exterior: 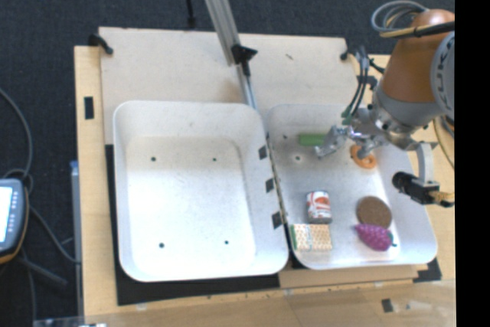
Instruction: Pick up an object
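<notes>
Camera view: green object (311,139) just beside hand (328,147).

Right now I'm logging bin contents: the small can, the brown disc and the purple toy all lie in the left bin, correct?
Wrong bin. The camera view shows the small can, the brown disc and the purple toy all lying in the right bin, toward its near end, not in the left bin.
</notes>
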Controlling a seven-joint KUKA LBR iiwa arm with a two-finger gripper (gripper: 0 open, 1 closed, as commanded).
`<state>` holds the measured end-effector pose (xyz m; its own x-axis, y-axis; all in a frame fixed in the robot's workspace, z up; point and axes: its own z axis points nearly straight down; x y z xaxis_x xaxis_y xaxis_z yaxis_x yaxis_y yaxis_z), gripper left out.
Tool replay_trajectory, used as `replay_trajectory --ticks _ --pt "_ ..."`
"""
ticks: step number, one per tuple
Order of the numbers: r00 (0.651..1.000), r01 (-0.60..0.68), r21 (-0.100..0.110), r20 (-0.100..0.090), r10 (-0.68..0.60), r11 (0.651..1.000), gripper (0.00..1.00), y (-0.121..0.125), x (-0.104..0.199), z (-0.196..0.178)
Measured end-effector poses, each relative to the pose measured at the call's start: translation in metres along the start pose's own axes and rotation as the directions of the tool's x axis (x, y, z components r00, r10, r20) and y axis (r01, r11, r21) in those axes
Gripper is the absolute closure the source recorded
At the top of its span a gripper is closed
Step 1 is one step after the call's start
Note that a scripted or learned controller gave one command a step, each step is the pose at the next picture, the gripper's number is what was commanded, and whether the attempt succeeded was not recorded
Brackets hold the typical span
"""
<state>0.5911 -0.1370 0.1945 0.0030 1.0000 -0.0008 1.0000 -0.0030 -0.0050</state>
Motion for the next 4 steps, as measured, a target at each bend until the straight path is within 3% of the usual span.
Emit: replay_trajectory --ticks 1,2,3,4 --pt "1.0 0.0 -0.002 0.001 0.0 1.0 0.0 0.007 -0.007 0.048" --pt "1.0 -0.006 -0.01 0.001 0.006 1.0 1.0 0.009 -0.008 0.034" --pt "1.0 0.006 -0.013 0.001 -0.006 1.0 1.0 0.019 -0.005 -0.022" --pt "1.0 0.007 -0.007 0.0 -0.007 1.0 1.0 0.02 -0.005 -0.024"
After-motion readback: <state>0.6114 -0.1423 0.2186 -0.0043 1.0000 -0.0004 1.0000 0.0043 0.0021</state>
